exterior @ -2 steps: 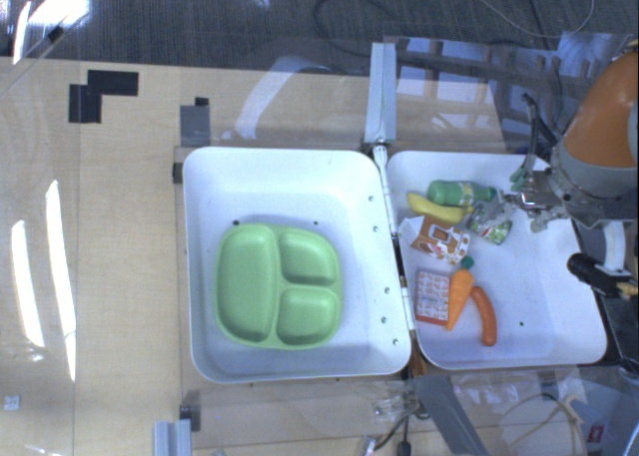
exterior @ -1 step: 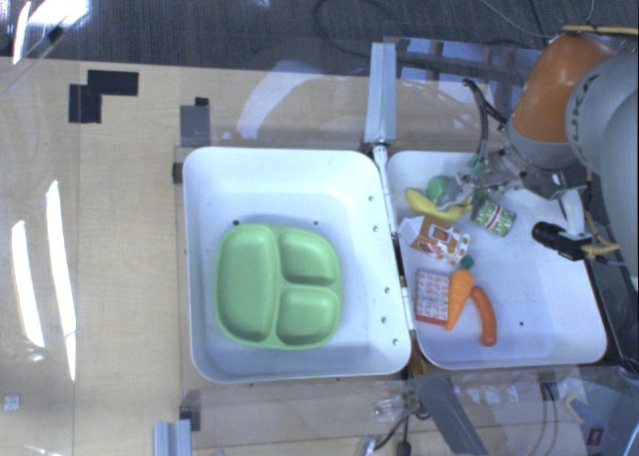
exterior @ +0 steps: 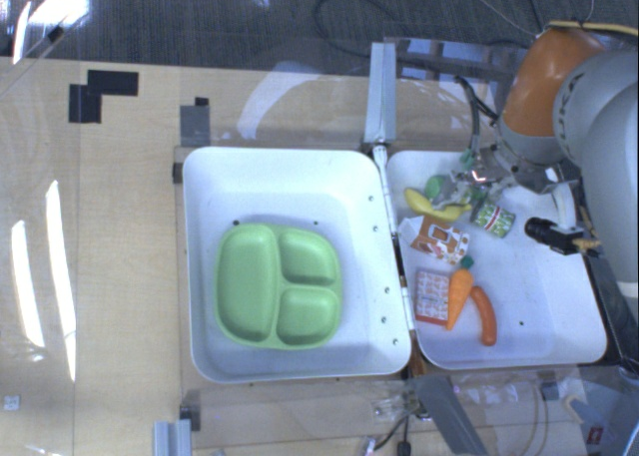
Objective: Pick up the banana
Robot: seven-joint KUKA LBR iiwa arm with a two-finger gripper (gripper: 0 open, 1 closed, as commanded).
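A yellow banana (exterior: pixel 431 206) lies in the right bin (exterior: pixel 539 334), near that bin's upper left corner. My gripper (exterior: pixel 476 178) hangs just to the right of the banana's right end, low over the bin, under the grey and orange arm that comes in from the right. A green round item (exterior: pixel 437 186) sits right behind the banana. A small green and white can (exterior: pixel 493 219) lies beside the banana's right end, just below the gripper.
The right bin also holds an orange and white carton (exterior: pixel 440 239), a red patterned packet (exterior: pixel 430 297), a carrot (exterior: pixel 458 295) and a red sausage (exterior: pixel 484 315). The left bin (exterior: pixel 250 170) holds a green divided plate (exterior: pixel 280 284). A metal divider runs between the bins.
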